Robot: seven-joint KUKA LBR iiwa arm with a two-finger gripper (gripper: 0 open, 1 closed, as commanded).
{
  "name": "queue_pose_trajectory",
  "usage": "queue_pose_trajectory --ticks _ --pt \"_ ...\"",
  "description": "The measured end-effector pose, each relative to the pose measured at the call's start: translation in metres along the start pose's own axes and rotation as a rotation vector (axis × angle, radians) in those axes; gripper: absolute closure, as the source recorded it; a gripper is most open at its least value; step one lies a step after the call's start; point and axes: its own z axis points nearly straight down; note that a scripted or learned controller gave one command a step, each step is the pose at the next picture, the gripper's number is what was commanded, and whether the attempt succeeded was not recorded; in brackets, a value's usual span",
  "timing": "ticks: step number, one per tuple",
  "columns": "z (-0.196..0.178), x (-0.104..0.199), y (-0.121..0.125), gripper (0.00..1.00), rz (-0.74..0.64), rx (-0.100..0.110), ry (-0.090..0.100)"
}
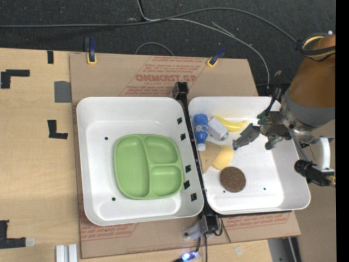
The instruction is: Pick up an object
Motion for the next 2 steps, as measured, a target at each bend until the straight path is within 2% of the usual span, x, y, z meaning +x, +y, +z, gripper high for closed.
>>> queue_pose_trajectory --ticks 1,2 --pt "-0.006 0.000 0.002 0.00 -0.004 -0.013 -0.002" --pt "0.039 0.002 0.008 0.00 -0.003 -0.008 -0.001"
